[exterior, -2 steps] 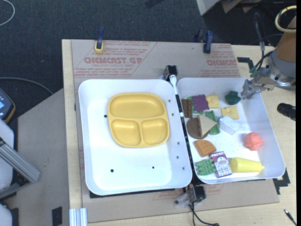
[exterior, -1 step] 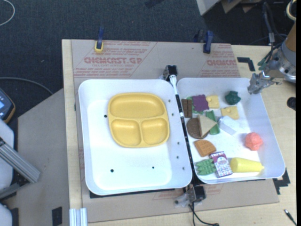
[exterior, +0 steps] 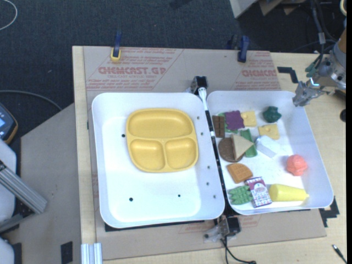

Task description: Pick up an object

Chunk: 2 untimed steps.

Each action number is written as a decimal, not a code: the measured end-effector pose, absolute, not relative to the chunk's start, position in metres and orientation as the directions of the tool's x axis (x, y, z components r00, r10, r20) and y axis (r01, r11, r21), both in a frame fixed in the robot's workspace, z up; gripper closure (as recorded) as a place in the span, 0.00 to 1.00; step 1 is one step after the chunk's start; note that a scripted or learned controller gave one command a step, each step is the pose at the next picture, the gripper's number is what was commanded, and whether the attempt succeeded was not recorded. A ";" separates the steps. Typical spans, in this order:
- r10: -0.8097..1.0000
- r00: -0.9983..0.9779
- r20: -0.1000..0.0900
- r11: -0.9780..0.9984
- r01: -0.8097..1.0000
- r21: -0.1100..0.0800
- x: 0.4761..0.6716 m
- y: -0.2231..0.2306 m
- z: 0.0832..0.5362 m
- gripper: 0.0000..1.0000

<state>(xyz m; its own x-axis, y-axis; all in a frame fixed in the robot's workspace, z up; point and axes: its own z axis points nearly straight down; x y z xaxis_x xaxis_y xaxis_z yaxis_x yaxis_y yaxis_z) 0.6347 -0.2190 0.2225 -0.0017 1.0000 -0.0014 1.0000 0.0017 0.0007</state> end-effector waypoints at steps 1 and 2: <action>1.000 -0.007 0.005 0.007 1.000 -0.009 0.631 -0.163 0.209 1.00; 1.000 -0.006 0.004 0.006 1.000 -0.010 0.616 -0.110 0.209 1.00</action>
<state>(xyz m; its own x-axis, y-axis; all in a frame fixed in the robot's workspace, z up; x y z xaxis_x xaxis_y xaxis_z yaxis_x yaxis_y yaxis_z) 0.6155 -0.1103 0.2090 -0.0062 1.0000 0.0037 0.9999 0.0062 -0.0098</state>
